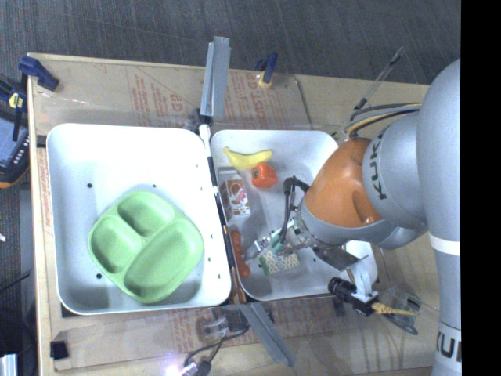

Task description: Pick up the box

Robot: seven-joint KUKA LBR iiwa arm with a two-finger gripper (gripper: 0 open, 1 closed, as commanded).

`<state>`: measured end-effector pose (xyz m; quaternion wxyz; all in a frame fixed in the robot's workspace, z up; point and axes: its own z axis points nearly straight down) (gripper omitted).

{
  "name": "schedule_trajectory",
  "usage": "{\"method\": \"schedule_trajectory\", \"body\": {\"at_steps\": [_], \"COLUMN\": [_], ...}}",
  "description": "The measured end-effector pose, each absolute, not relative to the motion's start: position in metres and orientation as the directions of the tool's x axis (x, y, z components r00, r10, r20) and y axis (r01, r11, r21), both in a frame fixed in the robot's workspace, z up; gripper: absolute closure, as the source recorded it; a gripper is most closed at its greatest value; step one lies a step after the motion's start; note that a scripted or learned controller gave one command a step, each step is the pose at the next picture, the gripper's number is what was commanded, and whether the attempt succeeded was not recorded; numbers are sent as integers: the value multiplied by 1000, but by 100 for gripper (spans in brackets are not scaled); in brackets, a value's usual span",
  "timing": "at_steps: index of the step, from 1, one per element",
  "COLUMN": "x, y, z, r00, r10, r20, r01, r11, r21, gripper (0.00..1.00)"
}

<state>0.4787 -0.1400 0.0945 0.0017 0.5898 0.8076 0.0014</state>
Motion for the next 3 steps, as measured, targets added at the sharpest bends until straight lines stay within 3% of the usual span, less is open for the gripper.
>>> {"method": "schedule_trajectory", "body": {"at_steps": [1, 2, 3], "x": [480, 480, 480], "y": [-141, -141, -113], "z": [106, 105, 100], "r00": [-307, -307, -287], "r10": [952, 952, 958], "r20": [-4, -4, -24], "r01": [952, 952, 958], "r11": [307, 307, 287], "r21": [7, 7, 13], "gripper": [100, 0, 0]}}
